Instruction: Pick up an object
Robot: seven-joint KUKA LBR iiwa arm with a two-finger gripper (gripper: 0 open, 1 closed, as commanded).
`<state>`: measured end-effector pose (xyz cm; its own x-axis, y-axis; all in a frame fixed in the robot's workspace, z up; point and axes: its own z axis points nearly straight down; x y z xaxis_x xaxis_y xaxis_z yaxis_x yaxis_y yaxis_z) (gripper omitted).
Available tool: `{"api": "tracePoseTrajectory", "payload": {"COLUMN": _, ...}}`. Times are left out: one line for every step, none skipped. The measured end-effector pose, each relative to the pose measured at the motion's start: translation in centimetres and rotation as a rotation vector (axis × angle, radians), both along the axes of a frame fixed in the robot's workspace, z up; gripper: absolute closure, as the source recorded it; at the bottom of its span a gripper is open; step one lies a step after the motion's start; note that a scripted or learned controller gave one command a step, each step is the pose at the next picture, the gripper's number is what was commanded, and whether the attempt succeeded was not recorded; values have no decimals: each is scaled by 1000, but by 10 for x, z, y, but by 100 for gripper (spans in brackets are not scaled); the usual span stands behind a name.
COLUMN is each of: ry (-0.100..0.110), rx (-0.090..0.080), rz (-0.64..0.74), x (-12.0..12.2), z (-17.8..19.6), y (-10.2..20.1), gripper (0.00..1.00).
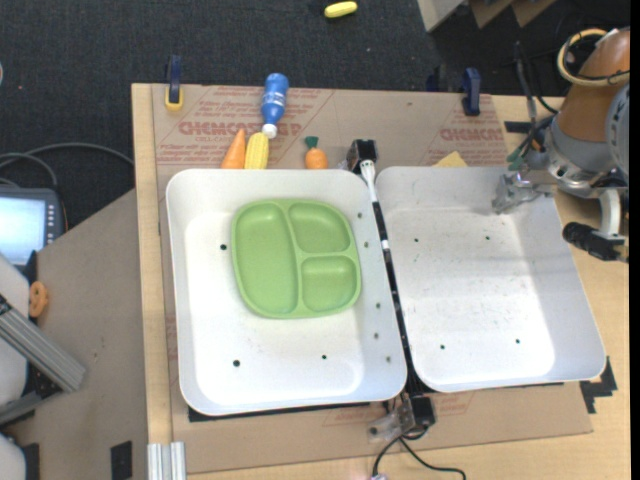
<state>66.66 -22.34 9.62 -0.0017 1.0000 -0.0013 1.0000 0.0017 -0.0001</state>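
Overhead slanted view of the counter, whose top is a sheet of printed cardboard held by blue clamps at the upper edge. Two shallow white bins lie side by side, touching along their inner rims. The left bin holds a green divided plate with three compartments, lying flat in the bin's upper middle and apart from every wall. The right bin shows a bare floor with small dark specks.

The grey arm, with its orange band, enters at the upper right of the frame. Its end effector hangs over the upper right corner of the right bin, near the bin's rim; whether its fingers stand wide or narrow cannot be told at this size, and no object can be seen between them.

Above the left bin, on the cardboard, lie several small toys: a blue and white toy bottle, an orange toy carrot touching a yellow toy corn cob, and a smaller orange toy vegetable with a green top. A black and white brush rests at the seam between the bins. A yellow object lies on the dark floor at the top of the frame.
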Motion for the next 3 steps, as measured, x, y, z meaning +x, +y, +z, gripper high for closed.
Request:
{"api": "tracePoseTrajectory", "payload": {"ry": -5, "rx": -3, "rz": 1, "x": 1, "z": 12, "y": 0, "gripper": 100}}
{"api": "tracePoseTrajectory", "payload": {"ry": 1, "rx": 0, "rz": 0, "x": 0, "z": 2, "y": 0, "gripper": 100}}
{"api": "tracePoseTrajectory", "payload": {"ry": 1, "rx": 0, "rz": 0, "x": 0, "z": 2, "y": 0, "gripper": 100}}
